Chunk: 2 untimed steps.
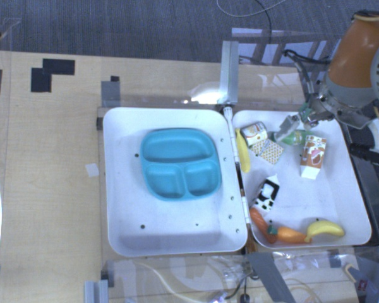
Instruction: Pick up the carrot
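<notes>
Carrot (289, 235) at right bin (360, 194) front edge, claw (289, 130) far off, grip state unclear.

A lab: robot arm (360, 55), taped bench (44, 169), cables.

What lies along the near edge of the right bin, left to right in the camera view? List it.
Along the right bin near edge: red pepper → carrot → banana. The pepper and carrot touch end to end.
</notes>
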Tool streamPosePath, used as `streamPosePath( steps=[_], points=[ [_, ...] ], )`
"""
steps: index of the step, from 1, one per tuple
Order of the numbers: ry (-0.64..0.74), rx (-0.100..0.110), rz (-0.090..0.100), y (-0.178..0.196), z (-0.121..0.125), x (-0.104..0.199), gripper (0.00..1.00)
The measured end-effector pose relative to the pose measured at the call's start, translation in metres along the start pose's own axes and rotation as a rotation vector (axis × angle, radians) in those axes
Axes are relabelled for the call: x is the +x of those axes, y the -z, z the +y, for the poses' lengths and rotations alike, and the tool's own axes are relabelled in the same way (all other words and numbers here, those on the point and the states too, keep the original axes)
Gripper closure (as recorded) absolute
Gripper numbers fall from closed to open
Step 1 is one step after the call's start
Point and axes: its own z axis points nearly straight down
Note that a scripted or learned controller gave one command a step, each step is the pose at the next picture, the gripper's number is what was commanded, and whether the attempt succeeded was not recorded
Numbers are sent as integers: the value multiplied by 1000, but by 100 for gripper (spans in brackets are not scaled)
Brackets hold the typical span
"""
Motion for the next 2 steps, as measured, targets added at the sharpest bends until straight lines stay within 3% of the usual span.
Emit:
streamPosePath(
  steps=[1,2],
  points=[
    [172,14,6,-98,40,17,0],
    [359,18,26,-108,14,-50,0]
  ],
)
